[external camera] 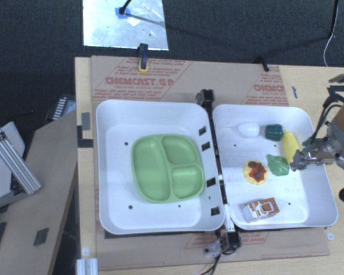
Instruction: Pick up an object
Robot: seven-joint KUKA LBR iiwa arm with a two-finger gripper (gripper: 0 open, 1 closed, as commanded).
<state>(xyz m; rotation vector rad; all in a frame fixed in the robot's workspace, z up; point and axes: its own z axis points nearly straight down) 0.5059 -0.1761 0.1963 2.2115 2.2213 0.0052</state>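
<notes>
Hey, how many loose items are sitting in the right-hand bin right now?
6: white piece at the back, dark green piece, yellow piece, light green piece, pizza-like disc, small box at the front. The hand may hide more.

Green tray (167, 168) in left bin (112, 119), toys in right bin (318, 202); fingers (297, 160) beside corn (289, 145)

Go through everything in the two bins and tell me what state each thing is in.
Green divided plate: upright in left bin, holding nothing.
Yellow banana: lying flat.
Orange-and-white carton: lying on its side.
Pizza toy: lying flat.
Claw: low beside the banana.
</notes>
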